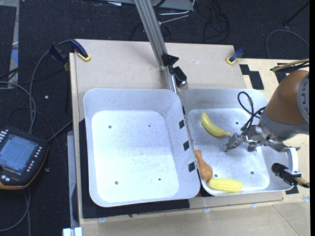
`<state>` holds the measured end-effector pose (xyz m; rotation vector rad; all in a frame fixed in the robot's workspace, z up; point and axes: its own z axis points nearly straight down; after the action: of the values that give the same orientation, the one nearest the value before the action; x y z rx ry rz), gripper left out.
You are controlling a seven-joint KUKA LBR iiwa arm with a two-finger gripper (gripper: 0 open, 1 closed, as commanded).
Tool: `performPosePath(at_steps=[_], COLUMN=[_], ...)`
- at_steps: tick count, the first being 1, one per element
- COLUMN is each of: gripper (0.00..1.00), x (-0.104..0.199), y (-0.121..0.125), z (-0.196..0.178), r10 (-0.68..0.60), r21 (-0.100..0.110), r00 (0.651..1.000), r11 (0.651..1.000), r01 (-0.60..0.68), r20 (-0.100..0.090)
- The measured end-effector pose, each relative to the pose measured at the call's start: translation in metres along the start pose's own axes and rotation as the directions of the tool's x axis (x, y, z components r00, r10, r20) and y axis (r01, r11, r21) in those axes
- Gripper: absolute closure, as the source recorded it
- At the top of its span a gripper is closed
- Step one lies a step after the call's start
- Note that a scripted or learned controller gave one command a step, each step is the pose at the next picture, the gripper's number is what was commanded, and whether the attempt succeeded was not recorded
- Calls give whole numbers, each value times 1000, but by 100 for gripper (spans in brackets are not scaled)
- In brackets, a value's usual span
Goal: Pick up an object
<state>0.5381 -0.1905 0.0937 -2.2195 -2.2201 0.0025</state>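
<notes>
In the right bin (256, 113) a yellow banana (213, 125) lies near the left wall. An orange-brown gourd-shaped thing (203, 167) rests against the bin's left edge, lower down. A yellow corn cob (226, 185) lies along the front wall. My gripper (233, 143) hangs low over the bin's middle, just right of and below the banana's end, apart from the gourd and the corn. I see nothing held in it.
The left bin (93, 132) sits beside the right one, their walls meeting at the centre. A slanted metal pole (152, 28) rises from the back of the bench. Clamps (81, 53) mark the bench's far corners.
</notes>
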Motion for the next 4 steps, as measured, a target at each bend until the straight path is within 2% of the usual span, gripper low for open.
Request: performPosePath(at_steps=[1,3,4], gripper=[100,100,100], x=[0,-1,1], y=[1,-9,-8], z=[-12,-104,-167], r10=[0,0,0], r21=[-3,-7,-8], r00=[1000,1000,1000], r11=[1000,1000,1000], r01=[0,0,0], r20=[0,2,2])
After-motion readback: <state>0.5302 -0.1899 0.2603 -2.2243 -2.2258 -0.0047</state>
